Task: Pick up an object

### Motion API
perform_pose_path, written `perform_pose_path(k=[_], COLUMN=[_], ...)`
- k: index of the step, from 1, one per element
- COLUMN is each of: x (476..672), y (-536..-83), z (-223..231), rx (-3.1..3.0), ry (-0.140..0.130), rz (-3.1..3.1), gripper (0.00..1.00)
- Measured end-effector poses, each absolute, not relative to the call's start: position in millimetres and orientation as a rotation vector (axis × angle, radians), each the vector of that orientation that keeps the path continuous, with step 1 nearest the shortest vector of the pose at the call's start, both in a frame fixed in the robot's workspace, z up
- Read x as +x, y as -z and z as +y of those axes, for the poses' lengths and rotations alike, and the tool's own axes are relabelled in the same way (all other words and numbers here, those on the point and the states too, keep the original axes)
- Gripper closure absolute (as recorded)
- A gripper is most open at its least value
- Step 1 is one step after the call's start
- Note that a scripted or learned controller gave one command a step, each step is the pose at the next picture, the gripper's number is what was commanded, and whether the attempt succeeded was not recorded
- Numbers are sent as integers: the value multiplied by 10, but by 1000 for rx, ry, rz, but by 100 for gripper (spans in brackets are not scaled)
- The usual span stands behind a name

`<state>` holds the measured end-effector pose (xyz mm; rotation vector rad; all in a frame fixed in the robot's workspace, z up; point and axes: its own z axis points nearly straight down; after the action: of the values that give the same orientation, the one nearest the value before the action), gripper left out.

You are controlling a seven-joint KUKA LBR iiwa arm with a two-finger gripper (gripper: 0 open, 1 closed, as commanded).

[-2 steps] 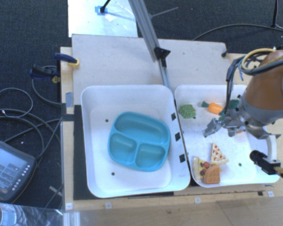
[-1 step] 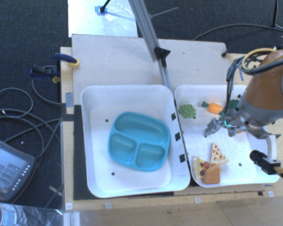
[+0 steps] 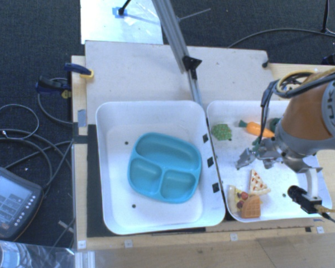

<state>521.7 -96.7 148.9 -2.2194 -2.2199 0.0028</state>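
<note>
while my gripper (image 3: pixel 247 158) hangs low over the right bin (image 3: pixel 226 109), jaw state unclear, i log nearby: pizza slice (image 3: pixel 257 183), broccoli (image 3: pixel 221 131), carrot (image 3: pixel 255 128).

I work in a robotics lab, not a home: my table (image 3: pixel 156 71) is a bare board with a blue clamp (image 3: pixel 78 70) at its edge, standing on dark carpet (image 3: pixel 33 27) strewn with loose cables (image 3: pixel 22 133). A teach pendant (image 3: pixel 10 201) lies on the floor, and a metal camera pole (image 3: pixel 173 27) slants overhead.
</note>
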Motion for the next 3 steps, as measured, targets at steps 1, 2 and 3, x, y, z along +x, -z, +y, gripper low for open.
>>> perform_pose_path(k=[1,2,3], x=[5211,5230,5190], y=[-965,-1099,-1554], z=[-965,-966,-1000], rx=[-2219,-2223,-2222], ry=[-3,3,6], rz=[-2219,-2222,-2228], gripper=[0,100,100])
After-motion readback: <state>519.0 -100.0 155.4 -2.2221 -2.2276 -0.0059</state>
